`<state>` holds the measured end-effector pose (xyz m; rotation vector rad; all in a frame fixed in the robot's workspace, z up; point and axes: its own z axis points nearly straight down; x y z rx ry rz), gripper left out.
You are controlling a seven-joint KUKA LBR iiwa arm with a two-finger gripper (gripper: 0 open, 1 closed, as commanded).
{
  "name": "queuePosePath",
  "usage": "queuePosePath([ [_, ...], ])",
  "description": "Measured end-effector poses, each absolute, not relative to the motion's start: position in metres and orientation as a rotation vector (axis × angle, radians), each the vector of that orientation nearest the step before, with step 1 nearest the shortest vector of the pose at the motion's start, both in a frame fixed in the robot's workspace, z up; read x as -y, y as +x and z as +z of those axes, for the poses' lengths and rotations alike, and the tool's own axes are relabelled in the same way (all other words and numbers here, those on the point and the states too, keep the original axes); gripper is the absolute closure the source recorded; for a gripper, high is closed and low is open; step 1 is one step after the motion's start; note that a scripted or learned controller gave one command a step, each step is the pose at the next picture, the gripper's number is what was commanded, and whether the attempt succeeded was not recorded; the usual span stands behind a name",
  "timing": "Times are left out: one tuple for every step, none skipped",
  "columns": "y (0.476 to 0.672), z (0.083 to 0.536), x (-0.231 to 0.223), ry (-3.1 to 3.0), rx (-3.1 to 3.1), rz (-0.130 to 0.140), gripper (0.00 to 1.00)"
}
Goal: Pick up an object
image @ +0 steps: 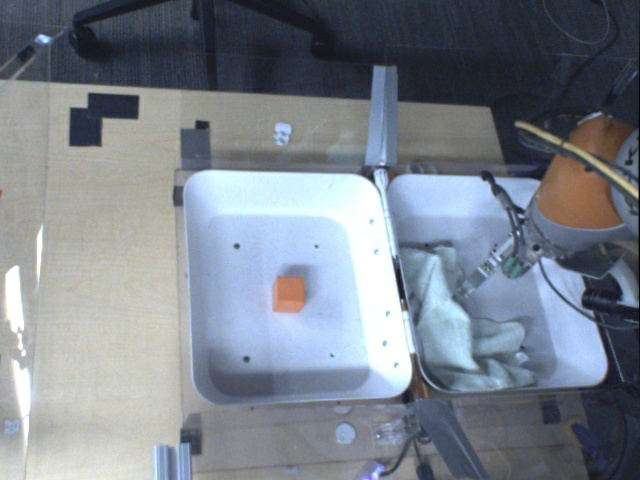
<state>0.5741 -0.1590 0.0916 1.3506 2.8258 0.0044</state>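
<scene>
An orange cube [289, 294] lies near the middle of the left bin [215, 208]. A crumpled pale cloth [452, 323] fills the lower left part of the right bin [575, 358]. My gripper [478, 276] reaches down into the right bin from the right, its tips at the upper right edge of the cloth. The arm's orange band [582, 183] hangs above the bin's right side.
A metal divider post [380, 118] rises between the two bins at the back. Black cables [600, 298] trail along the right bin's right edge. Wooden bench top [90, 298] spreads to the left, with black tape marks [100, 116] at the back.
</scene>
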Motion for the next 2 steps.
queuePosePath([
  [0.613, 0.089, 0.116, 1.921, -2.475, 0.010, 0.00],
  [0.616, 0.102, 0.116, 1.912, -2.472, 0.017, 1.00],
])
